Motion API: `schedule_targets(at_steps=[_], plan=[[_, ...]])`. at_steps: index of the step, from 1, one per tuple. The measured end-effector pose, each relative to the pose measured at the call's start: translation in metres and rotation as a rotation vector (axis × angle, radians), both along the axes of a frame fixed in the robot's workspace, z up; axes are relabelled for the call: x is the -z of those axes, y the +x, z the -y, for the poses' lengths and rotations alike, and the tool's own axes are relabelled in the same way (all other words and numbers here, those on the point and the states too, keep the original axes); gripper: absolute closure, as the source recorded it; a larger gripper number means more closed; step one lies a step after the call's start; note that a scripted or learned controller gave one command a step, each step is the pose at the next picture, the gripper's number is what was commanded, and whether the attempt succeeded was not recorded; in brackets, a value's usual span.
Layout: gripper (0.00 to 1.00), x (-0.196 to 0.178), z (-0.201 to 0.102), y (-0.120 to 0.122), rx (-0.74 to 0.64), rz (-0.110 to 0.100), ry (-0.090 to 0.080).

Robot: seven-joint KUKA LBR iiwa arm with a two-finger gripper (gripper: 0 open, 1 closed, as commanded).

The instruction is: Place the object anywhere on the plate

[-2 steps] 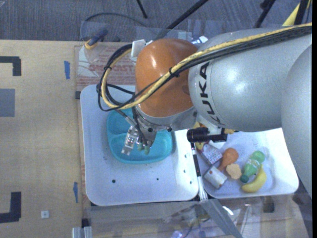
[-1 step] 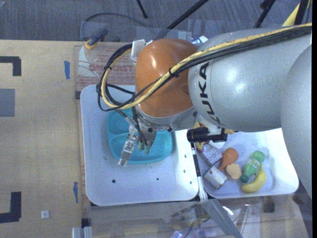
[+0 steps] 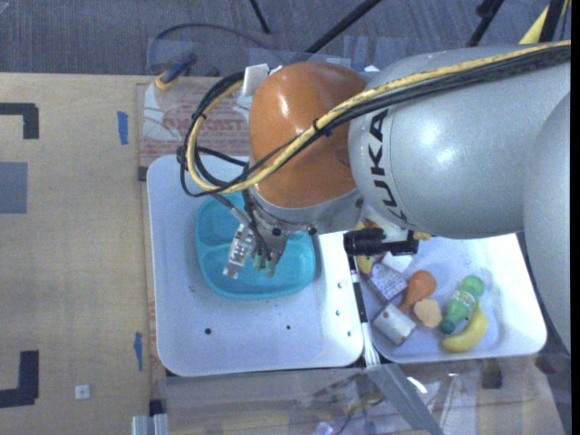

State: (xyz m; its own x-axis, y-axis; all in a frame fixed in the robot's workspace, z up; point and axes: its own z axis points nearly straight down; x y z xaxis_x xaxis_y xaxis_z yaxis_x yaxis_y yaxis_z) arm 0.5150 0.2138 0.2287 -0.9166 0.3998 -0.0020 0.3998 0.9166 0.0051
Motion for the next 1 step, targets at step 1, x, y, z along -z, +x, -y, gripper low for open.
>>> schedule_targets(at_steps=[1], plan=[[0.00, 0.0000, -0.0001, -0.0001, -0.001, 0.000, 0.000]])
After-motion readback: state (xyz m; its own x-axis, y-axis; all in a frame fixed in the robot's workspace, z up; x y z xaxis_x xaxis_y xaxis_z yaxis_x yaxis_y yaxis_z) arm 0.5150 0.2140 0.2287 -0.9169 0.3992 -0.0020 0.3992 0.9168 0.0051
